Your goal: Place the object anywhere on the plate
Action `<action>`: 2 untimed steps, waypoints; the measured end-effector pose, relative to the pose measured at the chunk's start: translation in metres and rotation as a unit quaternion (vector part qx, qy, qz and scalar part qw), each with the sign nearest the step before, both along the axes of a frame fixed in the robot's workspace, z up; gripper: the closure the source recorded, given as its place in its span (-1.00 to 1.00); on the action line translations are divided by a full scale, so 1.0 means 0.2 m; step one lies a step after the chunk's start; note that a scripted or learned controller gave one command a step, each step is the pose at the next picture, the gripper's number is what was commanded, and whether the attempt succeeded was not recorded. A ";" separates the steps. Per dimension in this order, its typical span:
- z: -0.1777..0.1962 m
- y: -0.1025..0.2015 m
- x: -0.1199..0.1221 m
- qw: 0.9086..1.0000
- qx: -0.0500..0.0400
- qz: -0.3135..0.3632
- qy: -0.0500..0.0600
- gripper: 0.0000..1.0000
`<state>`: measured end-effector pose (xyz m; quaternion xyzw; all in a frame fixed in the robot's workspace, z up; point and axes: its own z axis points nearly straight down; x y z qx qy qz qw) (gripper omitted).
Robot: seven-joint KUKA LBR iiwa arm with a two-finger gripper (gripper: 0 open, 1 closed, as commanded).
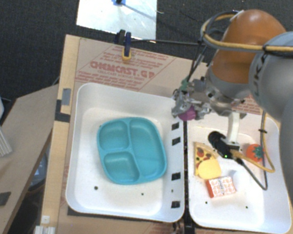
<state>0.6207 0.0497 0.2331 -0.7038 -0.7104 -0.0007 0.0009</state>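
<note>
A teal plate point(130, 149) with three compartments lies in the left bin point(81, 189), turned at a slant. My gripper point(186, 110) hangs above the far end of the divider between the two bins, just beyond the plate's far right corner. A small purple object point(190, 115) sits between its fingers, lifted off the bin floor. The gripper is shut on it.
The right bin point(263, 216) holds a pizza slice toy point(202, 151), a yellow piece point(209, 168), a red and white box point(221, 186) and an orange fruit toy point(252, 152). A black-marked divider point(176, 163) separates the bins. The arm's bulk hangs over the right bin's far side.
</note>
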 end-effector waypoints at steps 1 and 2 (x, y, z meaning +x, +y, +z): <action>-0.07 0.26 -0.02 1.000 0.000 0.000 0.000 1.00; -0.08 0.57 -0.01 1.000 0.000 0.000 -0.001 1.00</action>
